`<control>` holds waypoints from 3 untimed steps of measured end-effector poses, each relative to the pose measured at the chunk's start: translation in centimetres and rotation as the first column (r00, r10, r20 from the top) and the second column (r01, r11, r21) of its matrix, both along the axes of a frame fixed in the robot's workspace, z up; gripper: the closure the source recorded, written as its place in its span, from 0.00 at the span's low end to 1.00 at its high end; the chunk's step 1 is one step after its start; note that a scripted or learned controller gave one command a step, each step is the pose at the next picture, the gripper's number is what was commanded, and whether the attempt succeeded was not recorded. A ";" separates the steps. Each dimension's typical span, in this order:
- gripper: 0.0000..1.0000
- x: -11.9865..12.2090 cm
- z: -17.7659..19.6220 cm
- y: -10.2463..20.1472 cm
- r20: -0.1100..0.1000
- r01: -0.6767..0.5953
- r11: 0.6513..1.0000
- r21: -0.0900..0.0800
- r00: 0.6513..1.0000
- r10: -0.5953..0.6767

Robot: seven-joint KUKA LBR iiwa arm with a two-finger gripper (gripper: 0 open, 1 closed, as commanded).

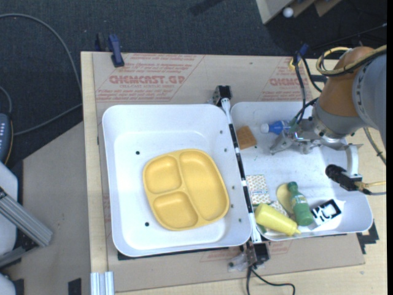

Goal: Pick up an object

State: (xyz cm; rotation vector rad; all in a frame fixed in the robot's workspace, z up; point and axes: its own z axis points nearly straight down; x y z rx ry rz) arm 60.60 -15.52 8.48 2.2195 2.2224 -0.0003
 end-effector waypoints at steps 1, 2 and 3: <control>0.00 4.5 -0.1 3.9 -0.011 0.005 1.000 -0.002 1.000 -0.005; 0.00 5.3 -0.6 1.7 -0.035 0.007 1.000 0.007 0.999 -0.007; 0.00 -1.9 0.0 -1.1 -0.002 0.001 1.000 0.001 1.000 -0.001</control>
